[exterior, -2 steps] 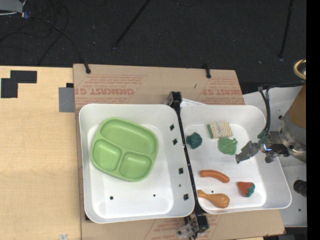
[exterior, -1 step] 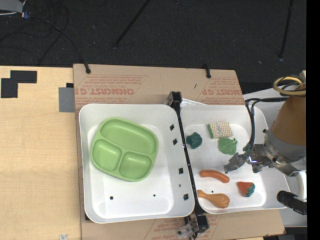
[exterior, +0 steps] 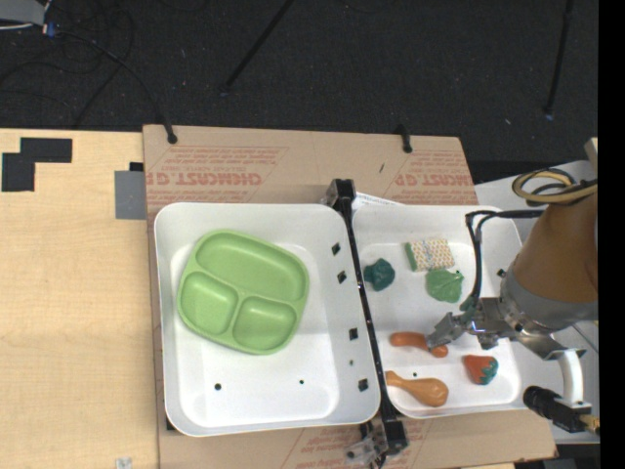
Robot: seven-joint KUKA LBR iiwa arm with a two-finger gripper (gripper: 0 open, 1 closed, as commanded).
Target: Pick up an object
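The carrot (exterior: 420,341) was seen lying just left of the claw (exterior: 451,331), in the right bin (exterior: 508,399). Nothing was gripped yet; the claw's opening could not be told.

Black floor (exterior: 293,47) — pale wooden bench (exterior: 68,311)

Divided plate (exterior: 243,292) in left bin (exterior: 186,399), food items in right bin (exterior: 410,225), gripper (exterior: 451,330) beside carrot (exterior: 418,341), drumstick (exterior: 420,388) at front.
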